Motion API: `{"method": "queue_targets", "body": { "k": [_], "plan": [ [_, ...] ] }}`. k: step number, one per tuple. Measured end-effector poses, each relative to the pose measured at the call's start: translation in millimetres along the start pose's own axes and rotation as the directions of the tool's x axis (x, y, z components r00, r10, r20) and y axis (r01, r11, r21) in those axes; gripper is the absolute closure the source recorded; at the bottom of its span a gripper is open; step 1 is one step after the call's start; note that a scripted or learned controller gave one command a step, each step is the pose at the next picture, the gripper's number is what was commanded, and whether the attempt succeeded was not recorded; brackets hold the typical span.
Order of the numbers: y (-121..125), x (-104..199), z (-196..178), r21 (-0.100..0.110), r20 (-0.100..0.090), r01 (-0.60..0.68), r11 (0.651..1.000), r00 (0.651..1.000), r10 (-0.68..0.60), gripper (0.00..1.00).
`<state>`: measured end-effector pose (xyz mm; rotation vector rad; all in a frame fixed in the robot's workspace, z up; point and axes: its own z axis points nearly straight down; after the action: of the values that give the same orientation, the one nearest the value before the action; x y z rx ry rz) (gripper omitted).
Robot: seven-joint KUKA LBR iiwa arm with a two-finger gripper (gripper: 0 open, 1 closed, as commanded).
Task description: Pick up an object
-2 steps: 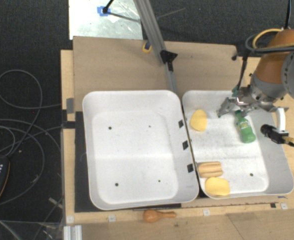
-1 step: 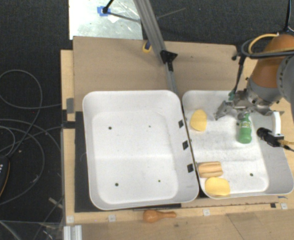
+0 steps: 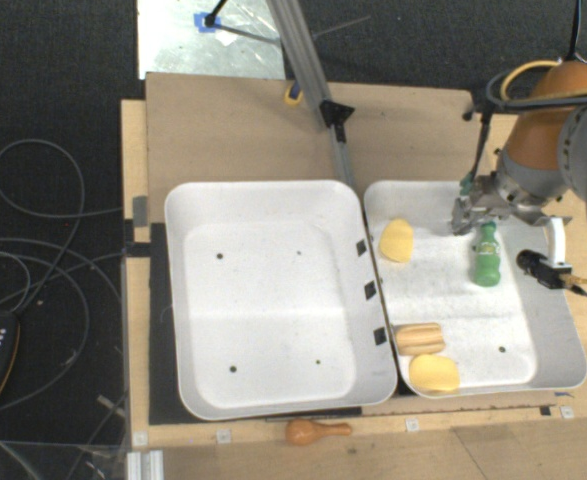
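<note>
My gripper (image 3: pixel 481 218) hangs over the far end of the right bin (image 3: pixel 563 353), directly above the green bottle (image 3: pixel 487 256). The bottle's cap end sits right under my wrist, and from this slant I cannot tell whether it is between my tips or just below them, nor how my gripper is set, so I will not count the bottle as held.

The bottle is my nearest target. It lies or leans with its long axis running toward the near edge of the bin, well apart from the yellow lemon-like piece (image 3: pixel 397 240) to its left and from the hot dog bun (image 3: pixel 419 339) and the second yellow piece (image 3: pixel 434 373) at the near corner. The left bin (image 3: pixel 188 208) carries nothing I need.

To do this well, I judge I should centre over the bottle's body rather than its narrow cap, since the cap looks small and slick and likely to slip out. I would turn the wrist so the closing line crosses the bottle's short width, come down until I bracket the body without pressing into the bin floor, then close and lift straight up. The risk I see is nudging the bottle so it rolls aside before I have it. A small orange toy (image 3: pixel 318 430) lies on the tabletop (image 3: pixel 233 128) outside the bins, out of my way.
</note>
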<state>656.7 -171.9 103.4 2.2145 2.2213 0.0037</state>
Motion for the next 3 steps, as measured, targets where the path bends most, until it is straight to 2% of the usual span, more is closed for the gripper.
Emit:
{"method": "queue_targets", "body": {
  "k": [1, 2, 3],
  "plan": [
    [12, -4, -56, -0.004, 0.001, 0.002, 1.000, 1.000, -0.002, 1.00],
    [11, -3, -122, -0.005, 0.001, 0.003, 1.000, 1.000, -0.003, 1.00],
    [12, -2, -128, 0.001, -0.001, 0.004, 1.000, 1.000, -0.004, 1.00]
  ]
}}
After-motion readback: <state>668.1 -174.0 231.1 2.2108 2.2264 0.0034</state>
